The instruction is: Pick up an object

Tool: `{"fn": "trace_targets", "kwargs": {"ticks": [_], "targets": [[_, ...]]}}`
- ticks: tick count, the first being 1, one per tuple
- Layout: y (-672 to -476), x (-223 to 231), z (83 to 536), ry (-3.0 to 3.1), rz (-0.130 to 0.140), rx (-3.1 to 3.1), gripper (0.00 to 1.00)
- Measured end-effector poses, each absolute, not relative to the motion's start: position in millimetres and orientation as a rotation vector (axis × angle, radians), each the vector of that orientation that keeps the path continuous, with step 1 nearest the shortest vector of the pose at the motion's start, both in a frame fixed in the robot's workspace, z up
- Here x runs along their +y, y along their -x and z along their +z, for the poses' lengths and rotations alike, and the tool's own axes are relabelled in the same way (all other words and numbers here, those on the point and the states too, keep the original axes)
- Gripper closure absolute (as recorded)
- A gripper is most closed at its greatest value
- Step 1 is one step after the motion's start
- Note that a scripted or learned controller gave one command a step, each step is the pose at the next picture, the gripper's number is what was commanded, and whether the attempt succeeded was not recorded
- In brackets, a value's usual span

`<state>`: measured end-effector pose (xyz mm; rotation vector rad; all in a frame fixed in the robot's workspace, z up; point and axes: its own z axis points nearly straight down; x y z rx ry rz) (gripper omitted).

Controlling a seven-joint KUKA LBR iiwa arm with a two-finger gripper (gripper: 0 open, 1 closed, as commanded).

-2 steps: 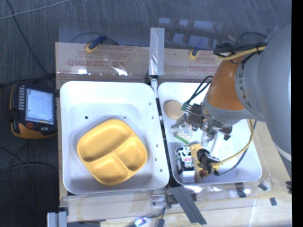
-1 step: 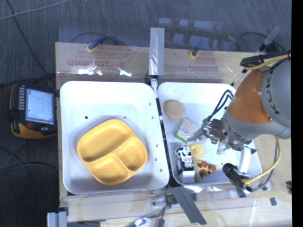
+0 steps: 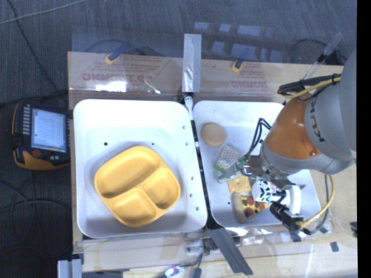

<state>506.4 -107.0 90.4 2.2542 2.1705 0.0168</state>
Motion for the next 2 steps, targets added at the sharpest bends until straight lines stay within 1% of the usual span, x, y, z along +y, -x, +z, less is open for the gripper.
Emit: {"fn": "trace_targets", "kwargs": {"ticks": [1,2], "targets": [[-506.9,-106,100,-2.256,0.018,2.174,1.00],[-562.9,-111,207,-2.239,-0.006,2.203,1.00]]}}
